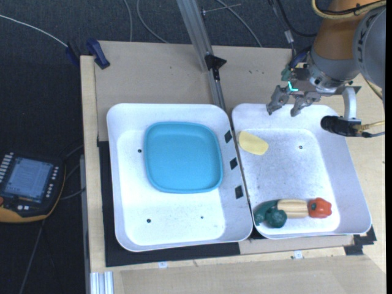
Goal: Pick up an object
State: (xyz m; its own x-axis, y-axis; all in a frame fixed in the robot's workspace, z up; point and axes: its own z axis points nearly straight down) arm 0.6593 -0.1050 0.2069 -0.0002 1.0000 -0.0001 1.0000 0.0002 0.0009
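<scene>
The gripper (286, 105) hung over the far rim of the right bin (343, 164), fingers spread apart and nothing between them. So the pick was not yet made, by the look of it.

What was on offer? A pale yellow piece (253, 143) lay in the right bin's far-left corner, just beside the divider between the bins. Down along the near edge sat a cluster: a dark green vegetable (271, 215), a tan roll-shaped item (293, 208) and a red tomato-like toy (319, 207), all touching in a row. The left bin (122, 164) carried a blue square plate (182, 156), lying flat.

The relation that mattered: the yellow piece was the nearest candidate, lying toward the worktop's near-left from the gripper, a short way into the bin. Its long axis ran roughly left to right, tilted slightly. The near-edge cluster was well apart from the gripper, across the bin's whole depth. I'd judge the yellow piece the easier reach, standing alone with free room around it.
</scene>
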